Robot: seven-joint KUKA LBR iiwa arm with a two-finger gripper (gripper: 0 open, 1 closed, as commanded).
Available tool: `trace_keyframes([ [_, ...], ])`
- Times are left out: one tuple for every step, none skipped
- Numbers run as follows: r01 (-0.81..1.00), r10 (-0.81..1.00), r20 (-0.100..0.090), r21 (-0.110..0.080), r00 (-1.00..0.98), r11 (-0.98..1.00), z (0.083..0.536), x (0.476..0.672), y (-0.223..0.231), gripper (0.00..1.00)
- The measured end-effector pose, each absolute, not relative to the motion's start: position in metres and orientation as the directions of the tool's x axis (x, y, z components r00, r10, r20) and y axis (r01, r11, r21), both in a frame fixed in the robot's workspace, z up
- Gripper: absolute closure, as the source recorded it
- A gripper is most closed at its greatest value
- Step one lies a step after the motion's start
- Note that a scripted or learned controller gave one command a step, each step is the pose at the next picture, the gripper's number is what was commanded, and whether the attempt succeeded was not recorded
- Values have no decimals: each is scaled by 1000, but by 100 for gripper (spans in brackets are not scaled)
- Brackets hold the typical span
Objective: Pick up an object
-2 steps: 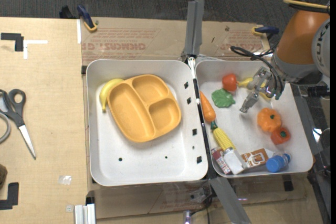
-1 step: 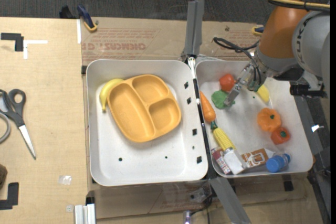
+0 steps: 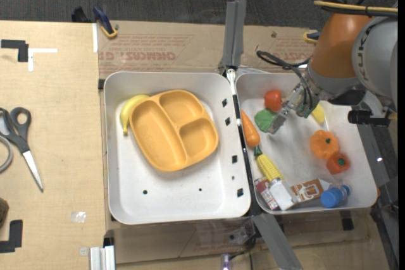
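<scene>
**Toy food in the right bin, jaws low over the green piece**

Green toy (image 3: 266,118) lies in the right bin (image 3: 364,199), beside a red ball (image 3: 273,98) and a carrot (image 3: 250,129). The jaws (image 3: 277,123) hang just at its edge; I cannot tell their spread. The left bin (image 3: 171,208) carries an orange divided plate (image 3: 172,129) and a banana (image 3: 130,109).

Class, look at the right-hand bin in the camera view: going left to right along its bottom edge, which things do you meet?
Corn cob → red and white packet → brown carton → blue bottle.
</scene>
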State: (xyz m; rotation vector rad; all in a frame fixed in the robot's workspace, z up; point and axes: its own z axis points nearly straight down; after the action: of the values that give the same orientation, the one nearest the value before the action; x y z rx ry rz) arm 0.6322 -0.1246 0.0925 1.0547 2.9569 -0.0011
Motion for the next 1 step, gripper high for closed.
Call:
trace_keyframes([
  [595,595,-1,0,-803,803,92,571,-139,0],
])
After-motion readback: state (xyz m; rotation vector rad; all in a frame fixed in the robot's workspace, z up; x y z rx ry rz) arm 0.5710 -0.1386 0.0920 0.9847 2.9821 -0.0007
